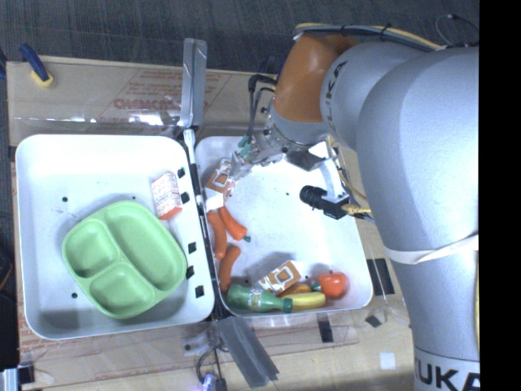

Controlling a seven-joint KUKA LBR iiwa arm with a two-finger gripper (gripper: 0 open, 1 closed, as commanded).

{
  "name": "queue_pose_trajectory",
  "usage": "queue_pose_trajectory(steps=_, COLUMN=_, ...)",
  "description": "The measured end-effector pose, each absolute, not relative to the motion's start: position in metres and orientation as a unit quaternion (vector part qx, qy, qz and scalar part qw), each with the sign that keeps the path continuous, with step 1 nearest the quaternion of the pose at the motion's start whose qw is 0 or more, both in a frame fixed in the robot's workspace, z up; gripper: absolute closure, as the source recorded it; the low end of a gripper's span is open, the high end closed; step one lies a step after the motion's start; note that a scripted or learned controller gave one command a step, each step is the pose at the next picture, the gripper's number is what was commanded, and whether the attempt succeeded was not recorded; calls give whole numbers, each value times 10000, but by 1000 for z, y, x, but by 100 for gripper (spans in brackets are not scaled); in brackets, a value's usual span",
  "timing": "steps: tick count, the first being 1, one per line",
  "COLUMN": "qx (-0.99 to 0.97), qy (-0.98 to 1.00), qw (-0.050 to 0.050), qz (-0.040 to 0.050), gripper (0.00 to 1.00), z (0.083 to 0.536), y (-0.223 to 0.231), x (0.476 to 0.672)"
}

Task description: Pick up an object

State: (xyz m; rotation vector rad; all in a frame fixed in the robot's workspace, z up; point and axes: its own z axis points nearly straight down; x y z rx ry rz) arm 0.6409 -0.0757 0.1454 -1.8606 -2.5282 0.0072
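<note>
Orange-and-white carton (219, 181) in right bin's (281, 235) upper-left corner, just beside claw (242, 160), claw's state cannot be told

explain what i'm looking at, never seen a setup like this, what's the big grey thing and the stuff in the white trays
The big grey shape with the orange band is a robot arm, reaching in from the right. The single picture comes from a camera fixed above the bench, looking down at a slant. At the arm's tip is its gripper, the claw it grabs with, over the upper left corner of the right bin, right beside a small brown and white carton; I cannot tell whether it holds it. That bin also has three orange carrot-like pieces, a green bottle, a banana, a tomato and a second carton. The left bin holds a green divided tray and a small orange and white carton.
</note>
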Motion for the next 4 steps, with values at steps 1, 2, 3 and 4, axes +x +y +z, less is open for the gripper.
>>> queue_pose_trajectory(steps=1, qx=-5927, qy=-8054, qw=12, qz=22, gripper=0, z=146, y=-76, x=641)
queue_pose_trajectory(steps=2, qx=-5819, qy=-8132, qw=-73, qz=-25, gripper=0, z=114, y=-162, x=659)
queue_pose_trajectory(steps=3, qx=-5831, qy=-8123, qw=-131, qz=-51, gripper=0, z=108, y=-123, x=665)
queue_pose_trajectory(steps=4, qx=-6358, qy=-7719, qw=-14, qz=-4, gripper=0, z=104, y=-161, x=658)
